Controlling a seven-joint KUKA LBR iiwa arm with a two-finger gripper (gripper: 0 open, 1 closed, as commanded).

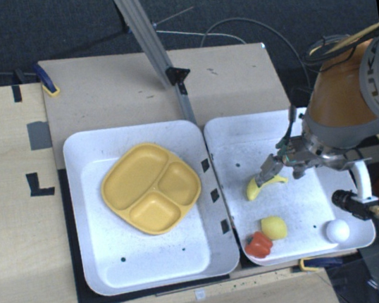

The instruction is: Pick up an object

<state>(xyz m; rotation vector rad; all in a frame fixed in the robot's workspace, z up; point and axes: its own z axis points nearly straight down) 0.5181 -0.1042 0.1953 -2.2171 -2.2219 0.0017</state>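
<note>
In the right bin point(243, 131) lie a yellow banana point(259, 186), a yellow lemon point(274, 227), a red tomato-like piece point(259, 244) and a white ball point(337, 231). My gripper point(283, 168) hangs over the right bin, its fingers just right of and above the banana, close to its upper end. The fingers look spread, and I see nothing between them. The left bin point(90, 198) bears a yellow divided plate point(151, 187).
The arm's orange band and grey wrist point(347, 108) fill the space over the right bin's far right side. A metal pole point(145, 29) slants down to the gap between the bins. Black cables trail at the right edge.
</note>
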